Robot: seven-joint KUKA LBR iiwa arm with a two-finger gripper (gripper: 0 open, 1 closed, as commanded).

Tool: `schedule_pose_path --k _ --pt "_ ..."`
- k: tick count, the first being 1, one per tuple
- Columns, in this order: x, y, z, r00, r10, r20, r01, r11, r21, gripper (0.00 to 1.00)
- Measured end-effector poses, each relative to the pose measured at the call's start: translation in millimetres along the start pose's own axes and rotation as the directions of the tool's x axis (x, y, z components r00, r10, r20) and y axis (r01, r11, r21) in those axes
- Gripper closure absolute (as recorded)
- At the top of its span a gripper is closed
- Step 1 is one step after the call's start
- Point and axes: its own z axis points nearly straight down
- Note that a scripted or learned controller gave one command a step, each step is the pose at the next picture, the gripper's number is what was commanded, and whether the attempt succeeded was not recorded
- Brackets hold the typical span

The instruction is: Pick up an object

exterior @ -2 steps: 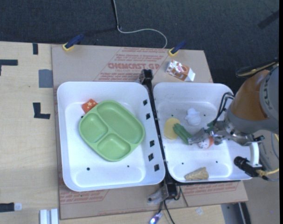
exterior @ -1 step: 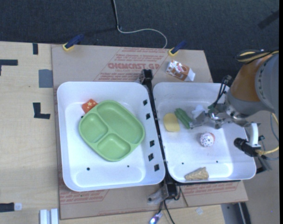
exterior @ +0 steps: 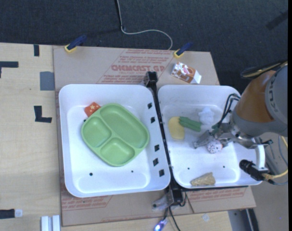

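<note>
My gripper [exterior: 202,140] reaches from the right into the right bin [exterior: 222,93], low over its floor. A small speckled white ball [exterior: 214,147] lies right beside it, on its near side. To its left lie a yellow object [exterior: 176,128] and a dark green object [exterior: 190,123]. A crumpled white item [exterior: 207,114] sits just behind the gripper. A tan wedge [exterior: 203,179] rests by the bin's front wall. I see nothing lifted off the bin floor.
The left bin [exterior: 69,129] holds a green divided plate [exterior: 115,134] with a small orange-red piece [exterior: 92,109] at its back left corner. A small packet [exterior: 185,73] lies on the cardboard behind the right bin. A black divider [exterior: 158,124] separates the bins.
</note>
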Motion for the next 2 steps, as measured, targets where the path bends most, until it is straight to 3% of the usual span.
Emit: schedule_pose_path --k 1,2 --pt "-29.8 -9.6 -38.1 1.0 0.001 0.0 -0.001 1.0 0.001 0.0" --pt "-41.5 -39.1 2.9 1.0 0.0 -0.002 0.0 1.0 0.003 0.0"
